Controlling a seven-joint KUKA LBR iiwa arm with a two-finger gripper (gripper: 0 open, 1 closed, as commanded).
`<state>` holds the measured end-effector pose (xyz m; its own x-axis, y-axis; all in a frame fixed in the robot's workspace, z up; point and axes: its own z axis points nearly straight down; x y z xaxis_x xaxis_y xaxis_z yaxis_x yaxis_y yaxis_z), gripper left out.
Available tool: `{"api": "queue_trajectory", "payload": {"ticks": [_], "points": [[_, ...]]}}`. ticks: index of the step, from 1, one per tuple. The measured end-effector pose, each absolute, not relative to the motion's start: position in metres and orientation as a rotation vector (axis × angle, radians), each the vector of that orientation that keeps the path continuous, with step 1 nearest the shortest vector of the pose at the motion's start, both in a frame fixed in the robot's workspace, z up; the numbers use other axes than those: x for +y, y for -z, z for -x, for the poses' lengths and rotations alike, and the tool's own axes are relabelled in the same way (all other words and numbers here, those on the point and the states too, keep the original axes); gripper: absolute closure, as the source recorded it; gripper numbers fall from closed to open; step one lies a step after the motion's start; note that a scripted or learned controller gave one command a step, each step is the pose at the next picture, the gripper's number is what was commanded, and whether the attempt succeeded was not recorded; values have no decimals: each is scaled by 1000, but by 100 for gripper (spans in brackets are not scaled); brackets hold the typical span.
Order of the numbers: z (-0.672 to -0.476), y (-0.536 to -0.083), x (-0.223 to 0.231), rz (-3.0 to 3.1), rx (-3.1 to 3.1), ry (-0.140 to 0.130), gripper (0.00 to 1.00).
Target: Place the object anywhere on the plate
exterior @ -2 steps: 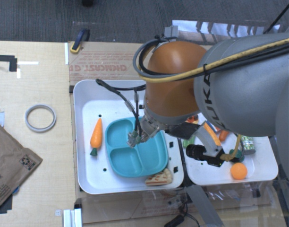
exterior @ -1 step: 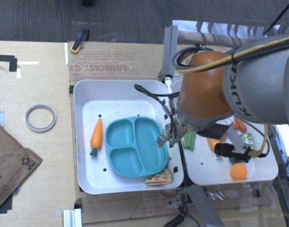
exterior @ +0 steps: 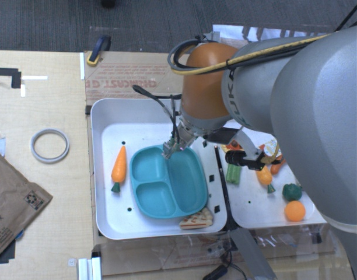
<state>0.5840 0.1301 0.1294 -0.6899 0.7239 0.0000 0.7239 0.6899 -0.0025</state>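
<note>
A teal divided plate [exterior: 170, 182] lies in the left white bin [exterior: 105, 156]. My gripper [exterior: 169, 150] hangs at the plate's far rim, above its upper left corner. Nothing can be made out in it at this size. An orange toy carrot [exterior: 118, 164] with a green stem rests on the bin floor, left of the plate and apart from it. A tan, waffle-like piece [exterior: 196, 219] lies against the plate's near right edge.
The grey arm with its orange band [exterior: 207, 89] covers much of the right bin [exterior: 254, 206]. That bin holds a green piece [exterior: 233, 174], an orange fruit [exterior: 294, 211], a dark green broccoli-like toy [exterior: 292, 191] and other small toys. A tape ring [exterior: 50, 145] lies on the bench at left.
</note>
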Motion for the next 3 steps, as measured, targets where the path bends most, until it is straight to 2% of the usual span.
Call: {"api": "queue_trajectory", "payload": {"ticks": [1, 2, 3], "points": [[-592, -112, 136, 901, -3046, 30, 100], [-597, -192, 141, 1252, -2884, -1, 100], [-619, -163, 196, 1318, -2853, -1, 100]]}}
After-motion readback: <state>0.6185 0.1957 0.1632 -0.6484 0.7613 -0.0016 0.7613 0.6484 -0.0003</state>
